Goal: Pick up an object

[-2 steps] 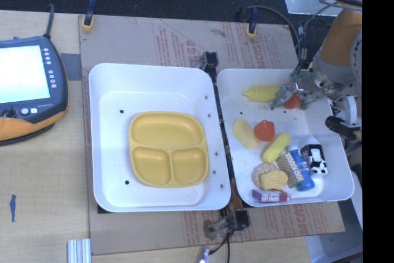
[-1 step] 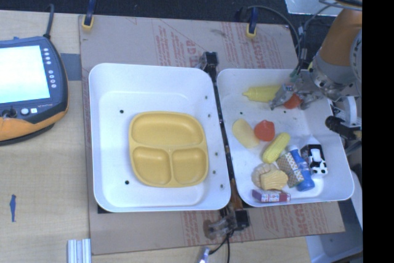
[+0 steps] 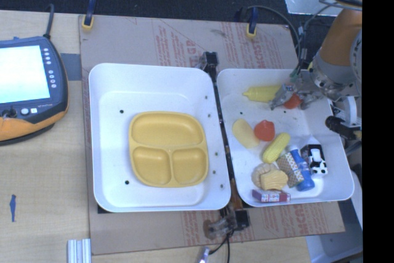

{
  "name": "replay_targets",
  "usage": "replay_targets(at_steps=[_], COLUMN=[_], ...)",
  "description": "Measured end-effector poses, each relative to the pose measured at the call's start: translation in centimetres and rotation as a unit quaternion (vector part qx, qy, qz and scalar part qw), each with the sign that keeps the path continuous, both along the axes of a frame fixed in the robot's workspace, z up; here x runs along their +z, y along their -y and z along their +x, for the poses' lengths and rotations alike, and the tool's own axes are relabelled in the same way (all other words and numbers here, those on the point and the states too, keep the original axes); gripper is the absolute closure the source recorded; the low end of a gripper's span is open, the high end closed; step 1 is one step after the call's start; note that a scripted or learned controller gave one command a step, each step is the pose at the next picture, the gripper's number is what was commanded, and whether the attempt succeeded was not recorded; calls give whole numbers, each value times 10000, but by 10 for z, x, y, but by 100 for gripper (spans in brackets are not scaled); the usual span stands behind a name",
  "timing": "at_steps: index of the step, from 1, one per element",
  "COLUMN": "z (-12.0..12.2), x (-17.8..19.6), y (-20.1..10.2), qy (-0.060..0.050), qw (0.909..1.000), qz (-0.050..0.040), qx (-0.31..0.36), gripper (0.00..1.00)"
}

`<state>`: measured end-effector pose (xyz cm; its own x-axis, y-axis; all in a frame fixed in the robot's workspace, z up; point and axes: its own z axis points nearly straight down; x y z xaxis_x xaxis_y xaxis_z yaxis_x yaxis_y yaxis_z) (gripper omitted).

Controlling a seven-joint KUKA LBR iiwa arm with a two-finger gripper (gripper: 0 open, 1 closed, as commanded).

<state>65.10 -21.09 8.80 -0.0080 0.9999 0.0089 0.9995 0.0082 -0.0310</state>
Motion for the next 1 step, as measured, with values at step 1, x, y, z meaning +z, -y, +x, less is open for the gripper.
replay_targets(at_steps=[1], z=[0], x=[0], y=[0], qy=[0], qw=[10000], qz=[0], qx=[0], gripper=[0])
